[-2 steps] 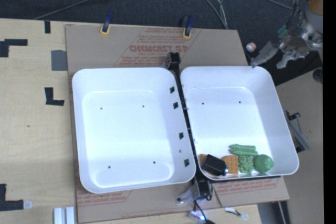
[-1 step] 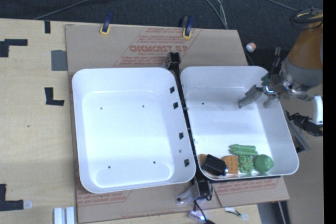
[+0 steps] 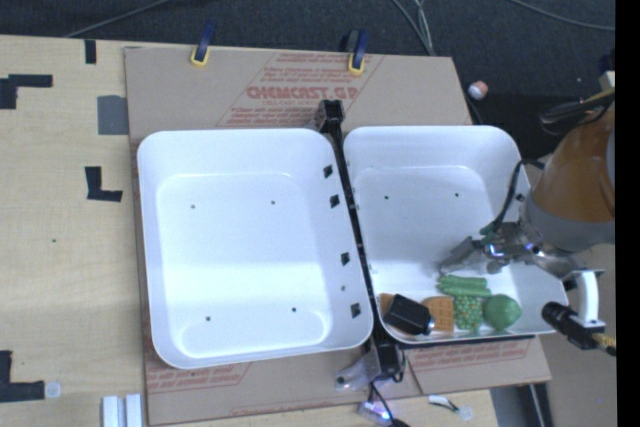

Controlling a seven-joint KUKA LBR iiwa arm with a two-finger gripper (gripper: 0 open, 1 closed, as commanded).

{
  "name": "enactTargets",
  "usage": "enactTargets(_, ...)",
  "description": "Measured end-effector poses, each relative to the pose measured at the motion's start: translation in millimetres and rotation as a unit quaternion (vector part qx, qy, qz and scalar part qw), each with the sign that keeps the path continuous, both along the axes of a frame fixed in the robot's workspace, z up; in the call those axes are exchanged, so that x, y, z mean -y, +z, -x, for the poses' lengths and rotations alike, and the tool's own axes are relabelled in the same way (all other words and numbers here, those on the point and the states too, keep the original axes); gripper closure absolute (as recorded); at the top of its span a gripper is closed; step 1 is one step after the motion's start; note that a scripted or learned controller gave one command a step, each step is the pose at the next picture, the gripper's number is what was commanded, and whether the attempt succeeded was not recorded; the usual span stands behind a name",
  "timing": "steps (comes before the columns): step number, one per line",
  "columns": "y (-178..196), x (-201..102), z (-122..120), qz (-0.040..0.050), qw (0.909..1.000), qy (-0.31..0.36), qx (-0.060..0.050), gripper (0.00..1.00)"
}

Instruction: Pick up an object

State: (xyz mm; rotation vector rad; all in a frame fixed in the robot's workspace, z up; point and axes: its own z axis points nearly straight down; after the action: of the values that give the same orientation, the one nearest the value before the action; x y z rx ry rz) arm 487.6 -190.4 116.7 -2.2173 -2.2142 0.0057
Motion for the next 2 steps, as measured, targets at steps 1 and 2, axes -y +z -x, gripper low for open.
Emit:
enactTargets(1,-26.4,-28.4,-70.1,0.0011,1.0,0.003,0.004,0.0)
enactTargets(2,-25.1,-26.1,-69.2,0.0015,1.0,0.001,0.004,0.0)
